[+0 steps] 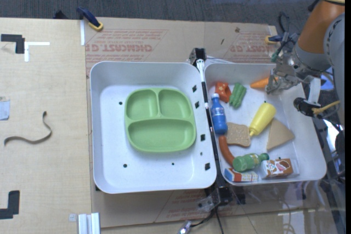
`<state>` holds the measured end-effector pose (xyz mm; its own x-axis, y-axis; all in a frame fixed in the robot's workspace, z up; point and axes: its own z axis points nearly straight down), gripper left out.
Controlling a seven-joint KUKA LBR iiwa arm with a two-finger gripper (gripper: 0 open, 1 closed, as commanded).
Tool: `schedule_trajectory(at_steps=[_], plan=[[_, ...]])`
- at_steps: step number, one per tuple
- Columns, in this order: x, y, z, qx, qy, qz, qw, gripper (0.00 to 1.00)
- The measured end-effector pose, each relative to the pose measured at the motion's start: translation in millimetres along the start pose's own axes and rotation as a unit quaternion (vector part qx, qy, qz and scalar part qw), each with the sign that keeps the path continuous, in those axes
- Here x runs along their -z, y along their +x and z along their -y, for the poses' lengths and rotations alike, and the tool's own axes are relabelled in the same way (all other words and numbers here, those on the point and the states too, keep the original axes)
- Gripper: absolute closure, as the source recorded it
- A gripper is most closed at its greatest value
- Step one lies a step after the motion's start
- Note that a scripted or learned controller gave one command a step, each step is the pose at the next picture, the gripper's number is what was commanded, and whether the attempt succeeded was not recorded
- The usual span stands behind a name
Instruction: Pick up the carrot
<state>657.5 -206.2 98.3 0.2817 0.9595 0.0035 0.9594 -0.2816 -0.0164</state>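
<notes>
— Where were the jaws?
— Over the right bin's (pixel 315 142) far right corner, the gripper (pixel 276 84) just beside the carrot (pixel 260 84). How far apart they stood, I couldn't tell.
— And the carrot?
— Lying near the bin's far wall, beside the green pepper (pixel 238 95). The green plate (pixel 160 120) sat in the left bin (pixel 107 134).
</notes>
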Motion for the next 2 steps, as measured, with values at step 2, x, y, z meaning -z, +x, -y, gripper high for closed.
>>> schedule_trajectory(at_steps=[2], plan=[[-11.7,1.7,6.4,-0.113,0.018,-0.002,0.9935,0.0]])
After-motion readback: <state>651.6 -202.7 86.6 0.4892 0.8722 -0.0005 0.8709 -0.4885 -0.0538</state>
